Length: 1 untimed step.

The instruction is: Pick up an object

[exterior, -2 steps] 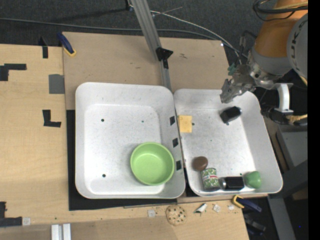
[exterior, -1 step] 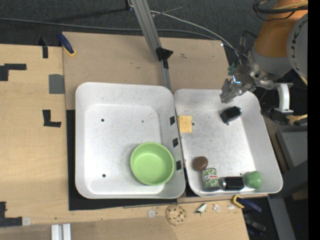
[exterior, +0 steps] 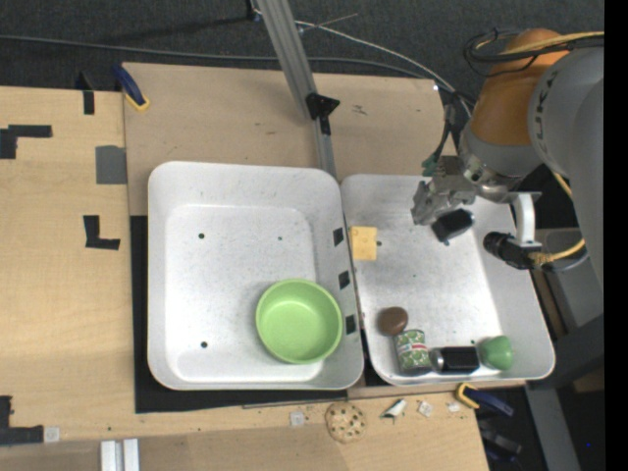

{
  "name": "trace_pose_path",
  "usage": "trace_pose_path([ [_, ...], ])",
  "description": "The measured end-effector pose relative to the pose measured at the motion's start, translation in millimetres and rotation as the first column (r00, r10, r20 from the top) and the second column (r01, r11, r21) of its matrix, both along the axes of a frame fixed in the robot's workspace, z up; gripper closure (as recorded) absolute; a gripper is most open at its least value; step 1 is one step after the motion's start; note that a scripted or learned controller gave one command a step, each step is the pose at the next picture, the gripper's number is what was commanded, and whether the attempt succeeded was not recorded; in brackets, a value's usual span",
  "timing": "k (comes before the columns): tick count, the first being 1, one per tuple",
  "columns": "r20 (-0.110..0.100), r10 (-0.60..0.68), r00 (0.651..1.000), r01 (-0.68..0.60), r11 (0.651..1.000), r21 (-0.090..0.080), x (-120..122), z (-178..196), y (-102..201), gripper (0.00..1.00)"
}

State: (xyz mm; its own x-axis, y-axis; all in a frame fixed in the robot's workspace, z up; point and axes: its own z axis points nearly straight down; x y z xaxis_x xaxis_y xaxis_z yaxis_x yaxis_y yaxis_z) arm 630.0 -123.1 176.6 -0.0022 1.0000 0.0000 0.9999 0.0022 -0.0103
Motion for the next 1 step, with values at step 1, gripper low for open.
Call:
trace_pose_path([
  [1, 0.001, -0.002, 1.000, 0.002, 1.000, 0.000, -4.4, -49.1, -6.0, 0.00],
])
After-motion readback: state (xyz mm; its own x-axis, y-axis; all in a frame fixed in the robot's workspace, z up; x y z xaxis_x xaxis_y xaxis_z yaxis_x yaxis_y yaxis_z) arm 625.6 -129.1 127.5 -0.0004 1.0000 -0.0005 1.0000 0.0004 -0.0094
